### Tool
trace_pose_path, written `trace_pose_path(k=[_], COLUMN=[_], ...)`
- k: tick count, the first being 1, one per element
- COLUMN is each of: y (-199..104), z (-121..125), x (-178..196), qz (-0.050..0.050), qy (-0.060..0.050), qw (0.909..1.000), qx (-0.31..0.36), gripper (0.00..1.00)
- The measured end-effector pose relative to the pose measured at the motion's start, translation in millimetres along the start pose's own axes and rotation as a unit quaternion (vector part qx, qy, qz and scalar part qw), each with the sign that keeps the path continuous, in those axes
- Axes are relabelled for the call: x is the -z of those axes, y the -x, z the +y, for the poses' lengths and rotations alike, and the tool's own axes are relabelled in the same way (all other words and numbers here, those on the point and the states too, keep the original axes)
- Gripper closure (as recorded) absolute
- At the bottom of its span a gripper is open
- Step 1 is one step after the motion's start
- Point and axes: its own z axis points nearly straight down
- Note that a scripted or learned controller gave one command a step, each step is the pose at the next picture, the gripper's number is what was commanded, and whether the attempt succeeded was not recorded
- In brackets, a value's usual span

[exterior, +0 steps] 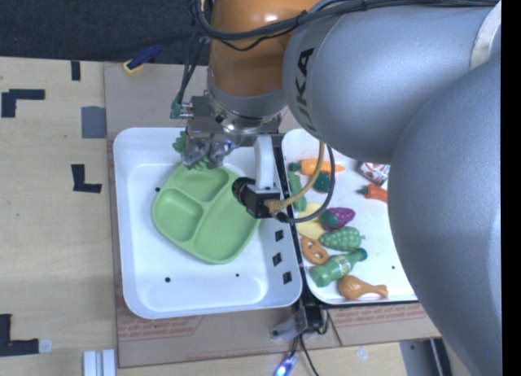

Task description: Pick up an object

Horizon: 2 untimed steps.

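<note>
A light green divided plate [203,216] lies in the left white bin [146,285]. My gripper [202,153] hangs over the plate's far edge, at the back of that bin, with the grey arm and its orange band above it. The fingertips sit close to the plate's rim, and contact cannot be judged. The right bin [378,212] holds several toy foods: a purple grape bunch [338,218], a green bumpy vegetable [342,239], a brown drumstick [361,289] and an orange carrot [310,168].
The big grey arm covers the upper right of the view and much of the right bin. A black cable and connector [248,195] hang over the wall between the bins. A blue and yellow tool [142,59] lies on the bench behind the bins.
</note>
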Motion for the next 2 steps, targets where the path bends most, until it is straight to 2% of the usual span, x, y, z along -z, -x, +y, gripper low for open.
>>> trace_pose_path(k=[1,2], y=[-10,-32], z=[-61,-25], x=[-33,-56], qz=[-0.002,-0.002], qy=[-0.002,0.001], qw=[1.0,1.0], qx=[-0.004,-0.004], gripper=[1.0,1.0])
